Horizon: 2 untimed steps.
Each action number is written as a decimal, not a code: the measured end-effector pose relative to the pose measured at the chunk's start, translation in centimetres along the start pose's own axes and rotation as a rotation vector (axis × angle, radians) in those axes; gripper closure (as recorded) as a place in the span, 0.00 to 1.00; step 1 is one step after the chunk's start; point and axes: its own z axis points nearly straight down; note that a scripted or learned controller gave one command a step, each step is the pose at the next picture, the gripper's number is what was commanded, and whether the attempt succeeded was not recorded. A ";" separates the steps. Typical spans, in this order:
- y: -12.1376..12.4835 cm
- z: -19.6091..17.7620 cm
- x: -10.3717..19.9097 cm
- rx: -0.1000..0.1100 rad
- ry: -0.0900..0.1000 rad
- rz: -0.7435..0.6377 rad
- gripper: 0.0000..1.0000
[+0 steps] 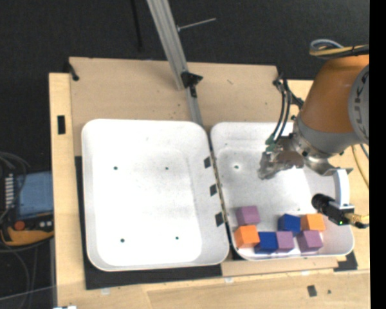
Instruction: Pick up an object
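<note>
Along the near wall of the right bin (pixel 226 140) lies a cluster of small blocks. An orange block (pixel 247 235) sits at the left end, touching a blue block (pixel 267 242) beside it, and a purple block (pixel 285 240) comes next in the row. Another purple block (pixel 310 240) lies at the right end, with a small orange block (pixel 313 222) just behind it and a second blue block (pixel 289 223) to that one's left. One more purple block (pixel 248 214) rests behind the large orange one. Farther back, over the bare middle of the same bin, hangs the hand (pixel 268 168), well apart from the blocks and with nothing visibly between its tips; how far apart they stand cannot be told. The grey and orange arm (pixel 334 102) rises behind it on the right. The left bin (pixel 90 172) lies alongside on the wooden surface (pixel 128 82).
</note>
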 end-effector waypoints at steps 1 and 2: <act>2.6 -0.7 5.3 0.001 0.001 0.000 1.00; 4.4 -1.2 9.8 0.002 0.001 0.000 1.00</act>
